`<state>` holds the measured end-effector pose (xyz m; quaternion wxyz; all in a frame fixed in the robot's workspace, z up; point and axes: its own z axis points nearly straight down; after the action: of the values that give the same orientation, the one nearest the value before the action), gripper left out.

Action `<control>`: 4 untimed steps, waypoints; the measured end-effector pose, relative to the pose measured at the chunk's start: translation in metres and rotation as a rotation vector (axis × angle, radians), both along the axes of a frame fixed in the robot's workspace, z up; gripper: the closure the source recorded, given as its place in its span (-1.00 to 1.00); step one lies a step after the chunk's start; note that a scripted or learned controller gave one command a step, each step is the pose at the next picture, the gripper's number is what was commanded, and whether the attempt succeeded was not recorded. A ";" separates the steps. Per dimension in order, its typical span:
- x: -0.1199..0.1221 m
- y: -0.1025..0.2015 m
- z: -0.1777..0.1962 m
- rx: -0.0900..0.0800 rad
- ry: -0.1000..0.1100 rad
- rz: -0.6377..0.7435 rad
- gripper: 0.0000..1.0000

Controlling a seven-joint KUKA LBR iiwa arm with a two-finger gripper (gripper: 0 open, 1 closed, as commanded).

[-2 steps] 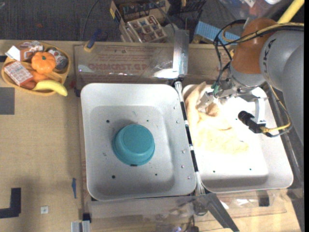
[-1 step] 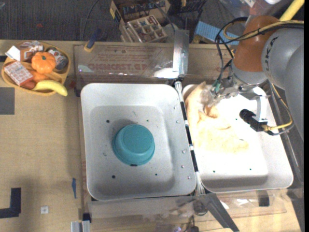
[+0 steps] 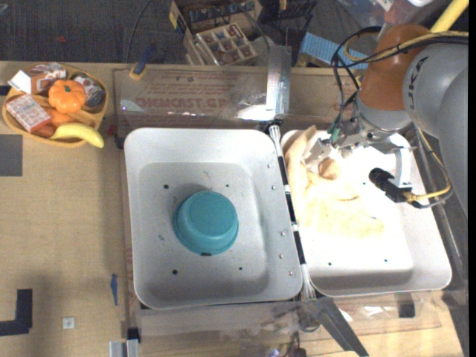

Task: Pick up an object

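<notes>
Upper right of the frame: arm (image 3: 428,73) reaches in over the right bin (image 3: 416,274), claw (image 3: 327,151) down at that bin's upper left corner, near the divider between the bins. Cannot tell whether the claw is apart or together; it blurs into the washed-out bin floor. Small tan/brown object (image 3: 327,169) sits just under the claw tip, touching or nearly so, can't confirm it's between anything. Pale cloth-like thing (image 3: 297,151) bunched against the right bin's left wall, just beside the claw. Black cable fitting (image 3: 390,184) hangs off the wrist over the bin.

Left bin (image 3: 149,162): teal bowl (image 3: 207,222) upside down, centre, well apart from the claw.

Upper left on the bench (image 3: 59,236): yellow dish (image 3: 30,129) with a toy pumpkin (image 3: 67,97) and a banana (image 3: 78,133) at its lower edge.
</notes>
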<state>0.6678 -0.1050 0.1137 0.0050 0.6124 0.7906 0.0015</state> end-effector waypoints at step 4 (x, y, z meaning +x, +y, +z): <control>-0.034 0.013 0.130 0.000 0.008 0.304 1.00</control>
<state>0.6339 -0.0916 0.2442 0.0013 0.4857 0.8741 0.0000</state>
